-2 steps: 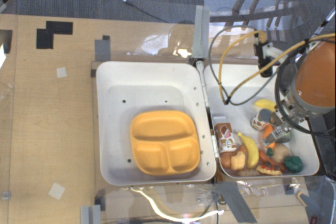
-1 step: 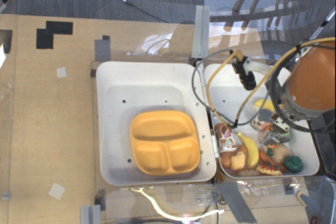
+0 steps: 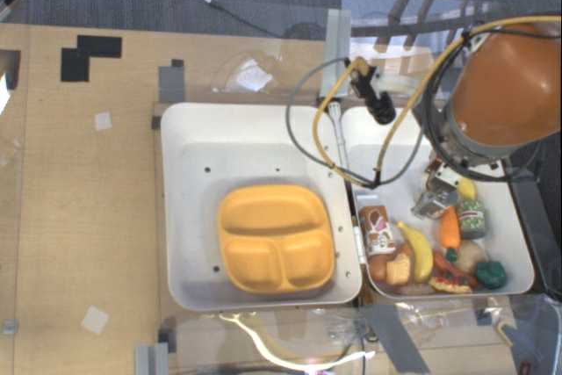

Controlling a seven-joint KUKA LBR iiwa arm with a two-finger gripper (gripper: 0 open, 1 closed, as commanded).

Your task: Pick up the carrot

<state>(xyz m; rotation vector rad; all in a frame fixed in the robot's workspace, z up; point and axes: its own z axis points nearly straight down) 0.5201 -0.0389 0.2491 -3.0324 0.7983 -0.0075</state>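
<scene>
So, you have the carrot (image 3: 450, 228) lying in the right bin (image 3: 518, 277), on the near side of it, among a cluster of toy food. It stands roughly on end in the view, orange with its green top at the near end. A green can (image 3: 471, 219) sits just right of it, touching or nearly so, and a banana (image 3: 416, 246) lies to its left with a small gap between. Near the carrot's lower end you can see a tomato-like red piece (image 3: 453, 256), broccoli (image 3: 491, 274) and a pizza slice (image 3: 451, 284). A carton (image 3: 378, 230) rests against the bin's left wall.

Your gripper (image 3: 436, 193) hangs low over that same bin, just far and slightly left of the carrot's upper tip. Whether the fingers are open or closed you cannot tell from this slant; the metal parts there blur together under the arm's orange band (image 3: 509, 88). Nothing shows between them, so count the carrot as not held.

As for progress, judge the task as barely begun: the arm is in the correct bin and close to the target, but the carrot is not lifted and lies with the other food. What is left looks like the whole grasp: line up over the carrot, come down, close, and lift. The can pressed beside it may crowd one finger, so watch that side.

The left bin (image 3: 184, 189) holds a yellow tray (image 3: 277, 237), well apart from all this. Cables (image 3: 329, 145) loop over the wall between the bins.
</scene>
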